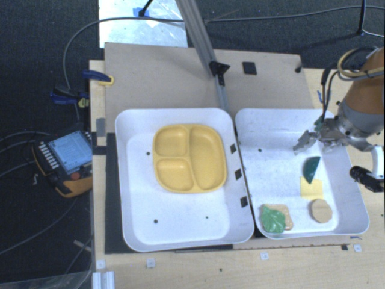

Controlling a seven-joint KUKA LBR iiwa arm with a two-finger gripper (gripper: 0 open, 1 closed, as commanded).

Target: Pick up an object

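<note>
1. Pincer (305, 142) sits over the right bin (271, 131), upper right part, fingers spread wide with nothing between them.
2. Dark green wedge-shaped piece (311, 169) lies just below the pincer, apart from it.
3. Yellow square pad (311, 188) touches the wedge's lower end.
4. Tan round disc (320, 211) is near the bin's lower right corner.
5. Green leafy item on a tan slice (275, 218) lies by the bin's lower rim.
6. Left bin (138, 209) holds a yellow three-compartment plate (189, 158).
</note>
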